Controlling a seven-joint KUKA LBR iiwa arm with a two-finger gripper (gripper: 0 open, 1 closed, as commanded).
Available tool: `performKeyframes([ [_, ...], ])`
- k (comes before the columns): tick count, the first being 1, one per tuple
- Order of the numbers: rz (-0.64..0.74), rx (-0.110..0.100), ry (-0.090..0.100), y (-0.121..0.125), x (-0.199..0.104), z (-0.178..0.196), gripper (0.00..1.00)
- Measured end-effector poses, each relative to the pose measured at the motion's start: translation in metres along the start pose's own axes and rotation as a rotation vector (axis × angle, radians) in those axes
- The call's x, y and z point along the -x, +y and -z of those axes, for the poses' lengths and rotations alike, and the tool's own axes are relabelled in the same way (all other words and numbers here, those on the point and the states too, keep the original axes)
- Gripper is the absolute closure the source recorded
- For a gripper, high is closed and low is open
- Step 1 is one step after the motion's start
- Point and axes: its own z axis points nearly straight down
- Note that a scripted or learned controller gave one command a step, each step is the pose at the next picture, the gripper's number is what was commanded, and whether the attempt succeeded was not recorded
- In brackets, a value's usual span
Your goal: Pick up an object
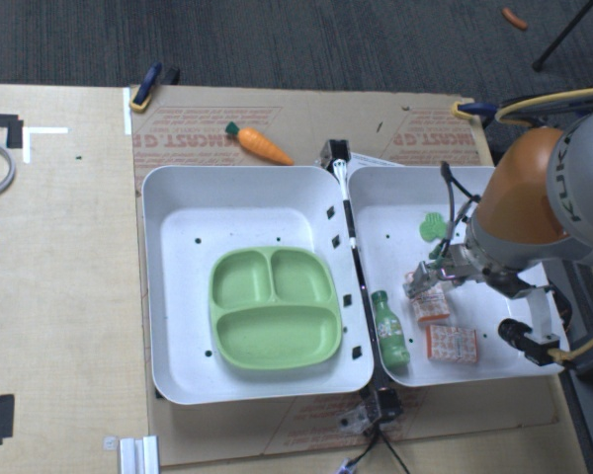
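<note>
The end effector (422, 282) is low in the right bin (395, 191), with its tip right at a small red and white packet (431, 307); it seems to be down there because the job is to pick something up, and this packet is the closest thing; I cannot tell if it is spread or pressed together, and I cannot see anything held in it. The arm (529, 200) comes in from the right and bends over the bin, so it hides part of the bin floor.

A second packet (452, 344) lies just beside the first one, nearer the front wall; a green bottle (388, 330) lies on its side against the left wall of this bin, maybe because it rolled there; a small green thing (432, 228) sits farther back, near the arm; any of these could be the thing to pick up, and all of them are in the right bin.

The left bin (168, 265) touches the right bin along one side; a green tray (274, 308) with three parts lies flat in its middle, likely a place to put things.

A toy carrot (261, 144) lies outside on the surface (59, 294), behind the left bin, well apart from the arm; it looks too far off to be the one for now.
</note>
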Motion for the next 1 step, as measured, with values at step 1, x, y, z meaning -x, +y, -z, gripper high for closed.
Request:
performKeyframes([
  [1,-0.141,0.000,-0.001,-0.0088,-0.0185,0.1294,1.00],
])
